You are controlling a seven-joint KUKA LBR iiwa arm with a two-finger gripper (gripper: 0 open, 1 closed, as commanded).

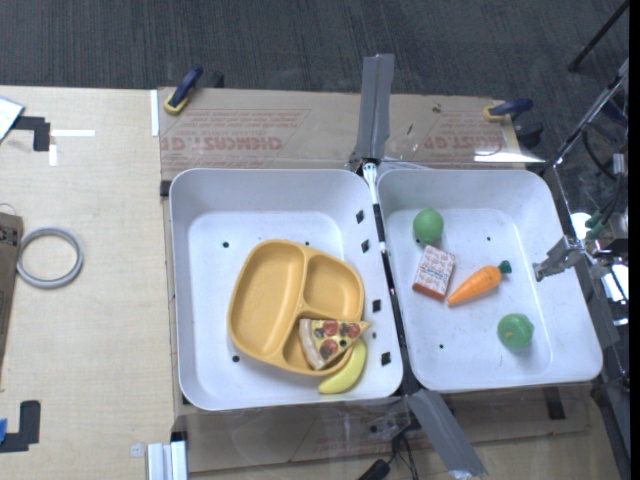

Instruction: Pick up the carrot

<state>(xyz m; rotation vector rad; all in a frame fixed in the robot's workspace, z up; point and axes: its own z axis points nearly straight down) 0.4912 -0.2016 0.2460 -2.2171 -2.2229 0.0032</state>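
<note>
Camera view — carrot (476,283) beside printed box (434,272), lettering unreadable.

I see 2 smooth, slightly glossy white plastic bins (190,298). The yellow divided plate (262,303) looks like matt plastic. The carrot (475,283) has a smooth, toy-plastic sheen. Brown printed cardboard (260,133) lies along the bench's far edge, on pale matt wood (90,368).

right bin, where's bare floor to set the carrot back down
Bare floor lies along the near wall of the right bin, left of the lower green ball. Another patch lies right of the upper green ball. Around the carrot and box it is crowded.
</note>
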